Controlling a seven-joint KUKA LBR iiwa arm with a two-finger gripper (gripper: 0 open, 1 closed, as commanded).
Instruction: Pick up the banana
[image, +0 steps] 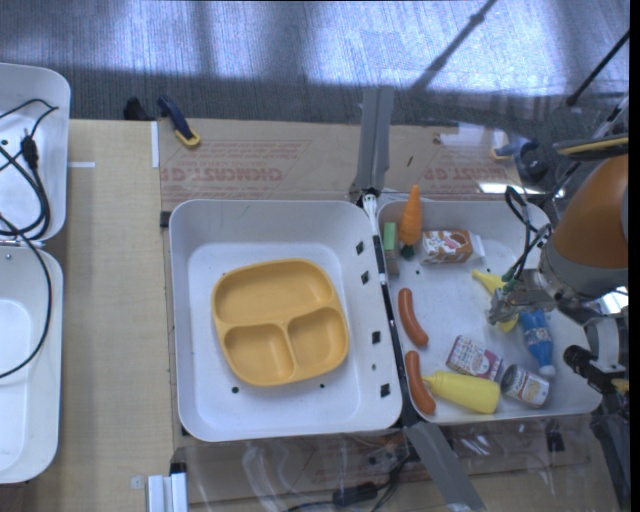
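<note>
The claw is hovering low in the right shallow white plastic bin, directly over the small curved yellow banana, apparently lining up a grab. Whether it is spread or pinching, I cannot tell. 1 blue bottle is lying just beside.

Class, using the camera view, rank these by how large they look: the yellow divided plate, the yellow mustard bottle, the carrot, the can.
1. yellow divided plate
2. yellow mustard bottle
3. carrot, close to the bottle, so unsure
4. can
</note>
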